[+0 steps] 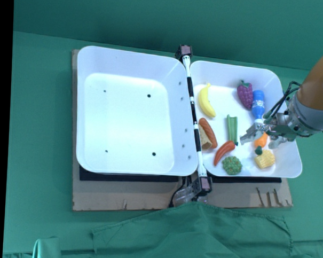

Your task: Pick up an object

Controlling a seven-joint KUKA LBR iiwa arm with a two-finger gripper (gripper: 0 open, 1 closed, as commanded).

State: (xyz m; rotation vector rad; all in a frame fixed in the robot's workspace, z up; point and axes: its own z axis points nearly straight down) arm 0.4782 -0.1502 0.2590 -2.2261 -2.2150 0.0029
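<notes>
The gripper (261, 136) is hovering low over the right bin (288, 170), fingers spread open around a small orange carrot (262, 140); seemingly lining up a grasp.

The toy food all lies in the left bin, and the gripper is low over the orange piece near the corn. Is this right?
Not quite. The camera view shows the toy food in the right bin, not the left one. The rest holds: the gripper is low over the orange piece, next to the corn.
</notes>
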